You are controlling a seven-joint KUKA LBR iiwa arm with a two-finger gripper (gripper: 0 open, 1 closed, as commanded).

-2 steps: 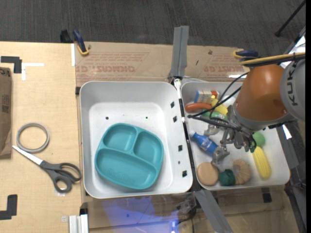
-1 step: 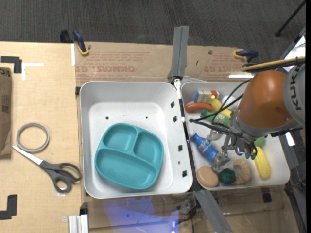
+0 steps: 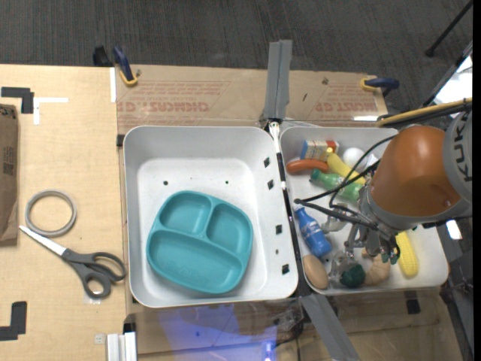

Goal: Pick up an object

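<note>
Orange-banded arm (image 3: 413,173) overhangs the right bin (image 3: 436,277); its gripper (image 3: 359,256), grip unreadable, hangs amid blue bottle (image 3: 311,232), corn (image 3: 406,253), egg (image 3: 316,271).

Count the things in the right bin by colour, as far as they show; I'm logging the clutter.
Blue: 1, bottle
Yellow: 1, corn
Dark green: 1, ball
Tan: 1, egg
White: 1, ball
Total: 5 clearly seen; the arm hides others.

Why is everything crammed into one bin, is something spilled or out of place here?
Nothing looks spilled or broken. The toys, such as the blue bottle and the corn cob, lie jumbled in the right bin, where the gripper reaches. The left bin holds a teal divided plate, slightly askew.
</note>
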